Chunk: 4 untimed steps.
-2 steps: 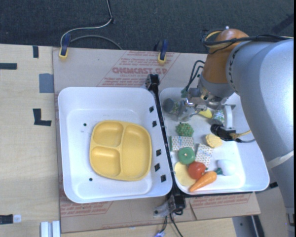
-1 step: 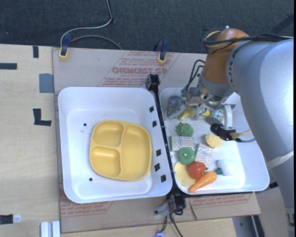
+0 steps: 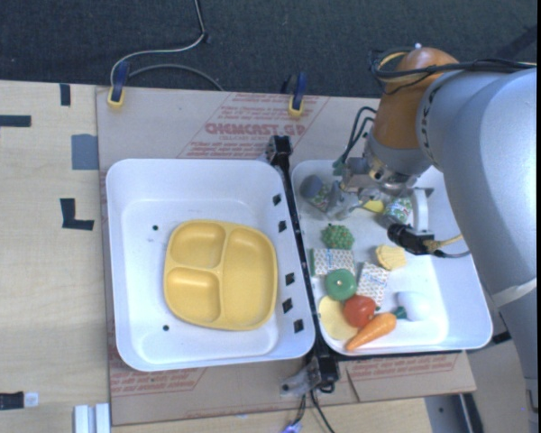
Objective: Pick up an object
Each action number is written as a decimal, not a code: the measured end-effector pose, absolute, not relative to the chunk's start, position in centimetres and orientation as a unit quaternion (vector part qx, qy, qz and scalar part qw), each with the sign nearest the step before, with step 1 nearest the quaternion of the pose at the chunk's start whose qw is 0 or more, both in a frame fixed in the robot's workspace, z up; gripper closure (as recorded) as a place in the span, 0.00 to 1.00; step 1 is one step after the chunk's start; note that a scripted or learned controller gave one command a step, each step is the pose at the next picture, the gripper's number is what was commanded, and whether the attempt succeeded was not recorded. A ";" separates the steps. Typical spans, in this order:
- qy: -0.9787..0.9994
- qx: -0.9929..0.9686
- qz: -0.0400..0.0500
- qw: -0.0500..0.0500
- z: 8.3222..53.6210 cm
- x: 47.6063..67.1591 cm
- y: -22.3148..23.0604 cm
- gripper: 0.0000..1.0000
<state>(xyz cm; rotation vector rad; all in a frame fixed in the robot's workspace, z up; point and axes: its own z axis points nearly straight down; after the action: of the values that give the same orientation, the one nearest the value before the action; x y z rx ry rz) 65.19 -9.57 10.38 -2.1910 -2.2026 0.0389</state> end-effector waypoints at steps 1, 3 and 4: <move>-0.709 -0.705 0.012 0.016 10.4 65.2 -9.6 0.00; -0.709 -0.705 0.013 0.017 11.3 65.2 -9.6 0.00; -0.708 -0.706 0.002 0.002 8.6 64.1 -9.4 0.00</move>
<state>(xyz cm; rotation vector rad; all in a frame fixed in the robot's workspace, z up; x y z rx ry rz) 64.15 -9.42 8.58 -2.2163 -2.2212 0.0072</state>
